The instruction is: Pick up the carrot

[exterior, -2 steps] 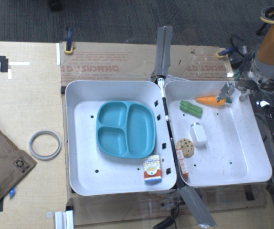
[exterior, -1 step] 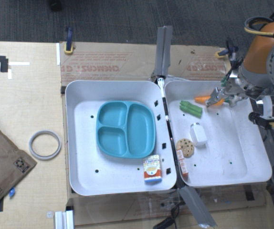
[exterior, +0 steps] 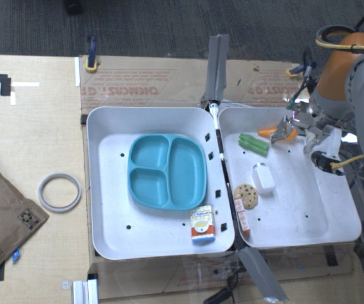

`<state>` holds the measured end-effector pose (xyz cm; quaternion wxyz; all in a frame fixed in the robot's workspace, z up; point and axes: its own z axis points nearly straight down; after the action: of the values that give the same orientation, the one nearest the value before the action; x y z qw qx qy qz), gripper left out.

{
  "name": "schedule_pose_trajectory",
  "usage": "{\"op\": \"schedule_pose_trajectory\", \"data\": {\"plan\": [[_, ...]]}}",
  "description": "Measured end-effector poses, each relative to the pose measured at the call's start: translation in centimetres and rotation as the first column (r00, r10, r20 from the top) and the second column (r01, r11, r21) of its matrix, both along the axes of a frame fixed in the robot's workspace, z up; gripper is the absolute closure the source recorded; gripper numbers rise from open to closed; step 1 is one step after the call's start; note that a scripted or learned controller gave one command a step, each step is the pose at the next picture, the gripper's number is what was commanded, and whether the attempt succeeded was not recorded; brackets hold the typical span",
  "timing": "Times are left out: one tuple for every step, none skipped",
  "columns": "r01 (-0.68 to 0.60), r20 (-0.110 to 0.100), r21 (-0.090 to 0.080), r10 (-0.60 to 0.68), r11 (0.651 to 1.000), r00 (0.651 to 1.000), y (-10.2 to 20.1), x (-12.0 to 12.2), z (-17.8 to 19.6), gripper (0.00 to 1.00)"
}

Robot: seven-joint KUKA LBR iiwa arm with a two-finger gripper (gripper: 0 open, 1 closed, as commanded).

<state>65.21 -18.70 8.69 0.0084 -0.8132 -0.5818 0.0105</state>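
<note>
we see two white bins side by side on the counter (exterior: 36, 138). the carrot (exterior: 269, 132) lies near the back wall of the right bin (exterior: 334, 230), and it looks like it sits between the gripper's fingers. the gripper (exterior: 286, 133) is down at the carrot's right end and seems closed narrow on it, but the carrot is small and partly hidden, so we cannot be fully sure. just beside the carrot, to the left and a bit closer to us, lies a green pepper (exterior: 253, 144). a small white block (exterior: 263, 177) sits in the middle of that bin, a cookie (exterior: 247, 196) lies near the left wall, and a thin red packet (exterior: 241, 219) leans along that wall. the left bin (exterior: 106, 233) holds a blue plate with three parts (exterior: 167, 171) and a small juice box (exterior: 202, 225). a grey ring (exterior: 59, 191) rests on the counter, well apart from the bins.
</note>
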Motion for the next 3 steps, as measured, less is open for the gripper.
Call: {"op": "schedule_pose_trajectory", "data": {"plan": [[-0.505,0.028,-0.005,0.505,0.863,0.863,-2.0,0.7,5.4,0.00],[0.012,0.038,-0.002,-0.012,1.000,0.999,0.3,1.1,1.2,0.00],[-0.290,0.032,-0.006,0.290,0.957,0.956,0.0,0.9,1.0,0.00]]}}
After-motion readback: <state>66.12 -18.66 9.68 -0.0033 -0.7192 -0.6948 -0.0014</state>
